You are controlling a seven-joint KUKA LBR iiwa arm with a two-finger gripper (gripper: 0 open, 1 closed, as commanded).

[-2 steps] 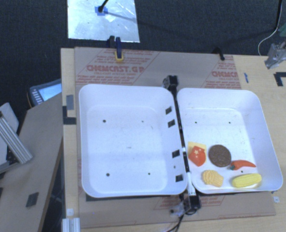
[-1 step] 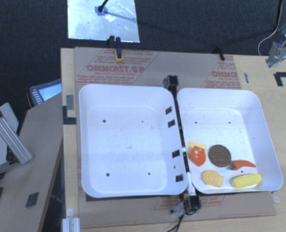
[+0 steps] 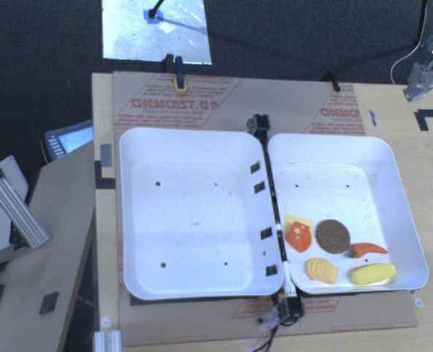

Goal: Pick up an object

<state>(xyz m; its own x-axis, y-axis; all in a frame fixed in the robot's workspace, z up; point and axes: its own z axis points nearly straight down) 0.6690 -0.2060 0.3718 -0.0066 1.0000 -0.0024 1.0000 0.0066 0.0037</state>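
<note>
Toy corn cob (image 3: 373, 273), chilli (image 3: 368, 250) and brown cookie (image 3: 333, 235) lie in the right bin's (image 3: 392, 160) near corner, none lifted yet. The gripper (image 3: 423, 81) hangs well beyond that bin, and I cannot tell whether it is open or closed.

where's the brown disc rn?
The brown disc lies in the right bin, near its front edge, between the yellow-red wedge and the red pepper.

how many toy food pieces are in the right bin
5, all clustered in its near corner: a yellow-and-red wedge, a brown round disc, a red-orange chili pepper, a yellow lumpy piece and a corn cob. Nothing looks stacked, so none seems hidden.
</note>
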